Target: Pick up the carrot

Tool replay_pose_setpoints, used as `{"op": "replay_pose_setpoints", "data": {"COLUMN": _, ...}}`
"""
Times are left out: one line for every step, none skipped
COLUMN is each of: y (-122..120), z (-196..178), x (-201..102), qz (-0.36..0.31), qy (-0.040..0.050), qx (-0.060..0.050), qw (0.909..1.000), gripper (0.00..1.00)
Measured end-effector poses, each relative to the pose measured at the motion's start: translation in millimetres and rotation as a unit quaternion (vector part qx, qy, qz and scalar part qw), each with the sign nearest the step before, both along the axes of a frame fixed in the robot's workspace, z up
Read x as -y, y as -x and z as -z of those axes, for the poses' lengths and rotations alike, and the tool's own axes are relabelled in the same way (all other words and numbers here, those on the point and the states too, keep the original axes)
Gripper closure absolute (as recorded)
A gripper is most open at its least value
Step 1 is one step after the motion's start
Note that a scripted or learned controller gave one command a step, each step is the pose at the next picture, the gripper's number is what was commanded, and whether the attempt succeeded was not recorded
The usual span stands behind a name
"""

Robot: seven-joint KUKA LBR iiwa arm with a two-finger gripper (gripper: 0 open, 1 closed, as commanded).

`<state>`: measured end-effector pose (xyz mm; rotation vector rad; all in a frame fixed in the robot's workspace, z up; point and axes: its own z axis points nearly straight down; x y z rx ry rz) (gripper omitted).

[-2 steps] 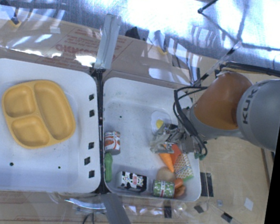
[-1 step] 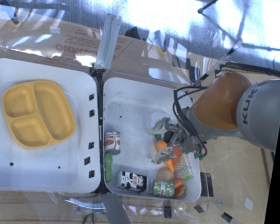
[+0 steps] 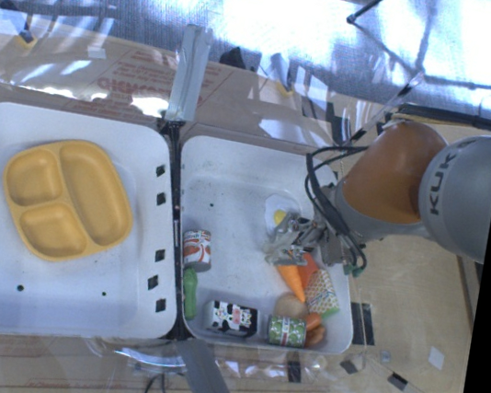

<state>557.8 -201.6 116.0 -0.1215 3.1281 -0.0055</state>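
My jaws hang over the carrot (image 3: pixel 295 277) near the right bin's (image 3: pixel 231 170) right wall, how wide I cannot tell; I judge this the approach, needing a straight descent to close.

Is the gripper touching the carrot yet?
Cannot tell. In the camera view the gripper sits right at the top edge of the carrot with no gap visible, but the slanted look-down can't separate contact from hovering above it.

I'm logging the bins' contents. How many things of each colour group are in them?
Yellow: 2, divided yellow plastic plate, fried egg toy
Orange: 1, orange carrot
Green: 2, green can, green vegetable
Red-white: 1, can
Black-white: 1, carton
Total: 7
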Motion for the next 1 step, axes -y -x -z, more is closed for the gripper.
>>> {"op": "replay_pose_setpoints", "data": {"y": -20.1, "z": -71.0, "x": 8.3, "qz": 0.036, "qy": -0.0004, "qx": -0.001, "qw": 0.9993, "gripper": 1.0}}
